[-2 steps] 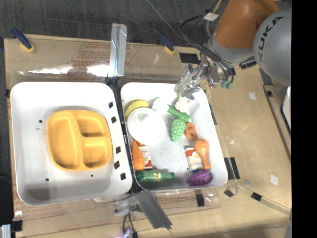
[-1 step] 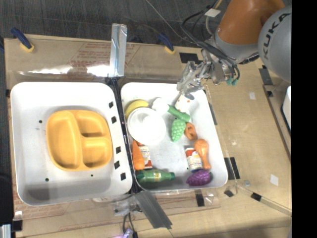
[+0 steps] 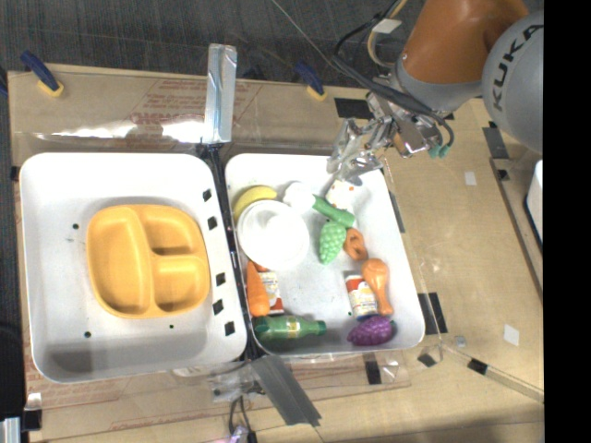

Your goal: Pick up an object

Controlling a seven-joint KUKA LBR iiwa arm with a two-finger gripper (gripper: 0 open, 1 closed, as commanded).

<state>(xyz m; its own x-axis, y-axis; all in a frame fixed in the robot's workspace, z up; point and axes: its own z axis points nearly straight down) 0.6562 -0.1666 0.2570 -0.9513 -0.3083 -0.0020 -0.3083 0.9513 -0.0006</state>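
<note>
Nearest the lens, a green bottle [image 3: 290,328] lies along the right bin's [image 3: 404,247] front wall. My jaws [image 3: 355,158] hang over the back rim; whether they're apart I cannot tell. Green grapes [image 3: 330,239] lie just below-left, long axis front-to-back.

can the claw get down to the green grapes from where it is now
Probably yes. The claw hangs over the right bin's far corner, and the green grapes lie just below it, uncovered on top, though a green piece and an orange toy crowd them.
</note>
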